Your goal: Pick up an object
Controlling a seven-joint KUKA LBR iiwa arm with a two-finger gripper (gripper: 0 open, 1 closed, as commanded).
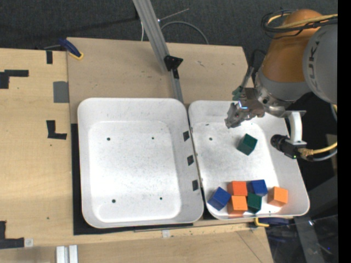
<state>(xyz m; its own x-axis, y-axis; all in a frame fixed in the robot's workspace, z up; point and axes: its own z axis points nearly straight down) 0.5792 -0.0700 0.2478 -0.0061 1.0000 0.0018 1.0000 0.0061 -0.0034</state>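
In the right bin, a dark green block lies alone near the middle. My gripper hangs over the bin's far part, up and to the left of that block and apart from it. A cluster of blocks sits along the near edge: a blue block, an orange block, a second blue block, another orange block, a green block and a third orange block. I see nothing held under the gripper.
The left bin stands beside the right one, their rims touching. A slanted metal pole crosses the bench behind the bins. The grey and orange arm reaches in from the right.
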